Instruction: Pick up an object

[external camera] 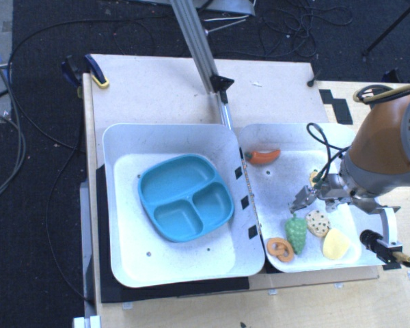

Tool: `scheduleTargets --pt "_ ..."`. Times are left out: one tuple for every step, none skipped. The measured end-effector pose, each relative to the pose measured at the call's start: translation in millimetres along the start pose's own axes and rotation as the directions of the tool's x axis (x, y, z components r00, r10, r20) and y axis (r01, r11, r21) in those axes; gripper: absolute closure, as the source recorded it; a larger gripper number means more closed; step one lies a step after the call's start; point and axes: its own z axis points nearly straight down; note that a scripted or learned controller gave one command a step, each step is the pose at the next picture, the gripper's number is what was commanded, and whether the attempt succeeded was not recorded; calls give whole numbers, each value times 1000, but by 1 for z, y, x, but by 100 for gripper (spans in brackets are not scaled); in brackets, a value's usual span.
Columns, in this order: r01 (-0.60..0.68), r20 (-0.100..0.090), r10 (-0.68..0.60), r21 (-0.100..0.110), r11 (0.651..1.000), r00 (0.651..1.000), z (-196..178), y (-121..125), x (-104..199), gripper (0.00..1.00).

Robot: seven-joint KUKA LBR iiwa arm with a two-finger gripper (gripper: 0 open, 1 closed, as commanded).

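Observation:
In the right bin (280, 176) lie an orange carrot-like piece (263, 156) at the back, a green bumpy piece (297, 234), a pretzel (280, 249), a spotted cookie (318, 223) and a yellow wedge (335, 244) at the front. My gripper (304, 200) hangs low over the bin's middle, just above and behind the green piece and the cookie. Nothing shows between its fingers.
A blue three-compartment plate (185, 197) lies in the left bin (123, 251). A metal pole (195, 36) slants down to the bins' back edge. The orange-banded arm (383, 149) covers the right bin's right side. Cables cross the dark floor around the bench.

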Motion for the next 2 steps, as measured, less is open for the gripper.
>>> scheduleTargets --pt "0 2 0 -10 1000 1000 48 2 0 0" --pt "-3 11 3 -23 1000 1000 34 5 -3 100"
